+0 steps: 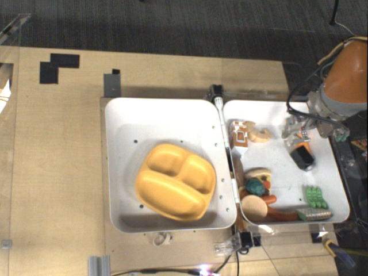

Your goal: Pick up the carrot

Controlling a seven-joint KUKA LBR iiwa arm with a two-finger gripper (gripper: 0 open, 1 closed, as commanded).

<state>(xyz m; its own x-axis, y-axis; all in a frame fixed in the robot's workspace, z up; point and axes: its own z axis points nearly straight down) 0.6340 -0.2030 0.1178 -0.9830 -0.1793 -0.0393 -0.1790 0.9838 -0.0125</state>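
The gripper hangs low over the right part of the right bin, below the arm's orange band. A small orange piece shows right at its tip, against a black part; I cannot tell whether this is the carrot or whether it is held. Another orange-red tapered piece lies near the bin's front, beside a dark green tuft. It lies well apart from the gripper, to its lower left.
The left bin holds a big yellow lumpy object. The right bin also holds a printed box, a beige ball, a brown stick, a green studded block and a grey piece.
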